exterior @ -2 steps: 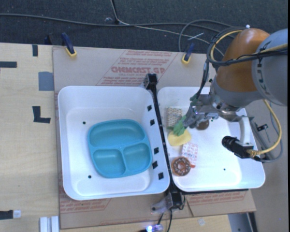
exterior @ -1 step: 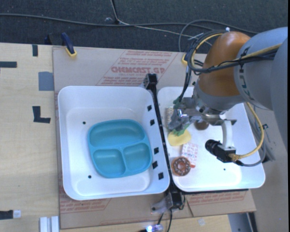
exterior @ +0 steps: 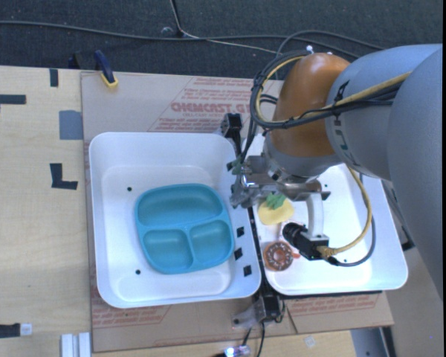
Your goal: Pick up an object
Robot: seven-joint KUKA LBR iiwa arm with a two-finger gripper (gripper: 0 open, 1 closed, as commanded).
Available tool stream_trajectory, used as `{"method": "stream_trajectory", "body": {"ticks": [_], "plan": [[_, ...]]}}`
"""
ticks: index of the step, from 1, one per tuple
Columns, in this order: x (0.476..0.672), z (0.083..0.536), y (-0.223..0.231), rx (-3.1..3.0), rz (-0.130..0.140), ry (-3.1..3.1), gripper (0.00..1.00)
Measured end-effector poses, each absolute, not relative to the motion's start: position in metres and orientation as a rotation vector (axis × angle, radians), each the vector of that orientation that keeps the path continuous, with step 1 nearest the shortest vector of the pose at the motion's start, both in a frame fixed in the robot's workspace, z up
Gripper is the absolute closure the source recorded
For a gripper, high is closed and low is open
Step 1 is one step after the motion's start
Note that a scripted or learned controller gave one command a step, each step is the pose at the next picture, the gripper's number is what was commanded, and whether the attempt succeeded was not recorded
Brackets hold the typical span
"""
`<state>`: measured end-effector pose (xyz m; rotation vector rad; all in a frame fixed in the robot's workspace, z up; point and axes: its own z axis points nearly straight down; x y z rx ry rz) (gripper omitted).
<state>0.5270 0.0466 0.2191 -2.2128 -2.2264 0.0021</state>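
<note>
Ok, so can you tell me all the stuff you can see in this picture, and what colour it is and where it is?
shallow white plastic bins: two, white, side by side on the bench.
blue plastic plate with three compartments: one, blue, lying in the left-hand bin.
yellow rounded toy piece with a green bit on top: one, yellow and green, in the right-hand bin, just under the arm's end.
small round brown ring-shaped item: one, brown, near the front-left corner of the right-hand bin.
brown cardboard sheet: one, brown with red print, under the bins.
blue-and-yellow clamp: one, at the cardboard's back-left corner.
robot arm: one, grey with an orange band, over the right-hand bin; its end effector sits above the yellow piece.
</note>
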Motion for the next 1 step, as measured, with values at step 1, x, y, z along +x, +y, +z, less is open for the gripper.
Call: {"method": "stream_trajectory", "body": {"ticks": [1], "plan": [[0.5231,0.2241,0.0917,-2.214,0.002,-2.226,1.0]]}}
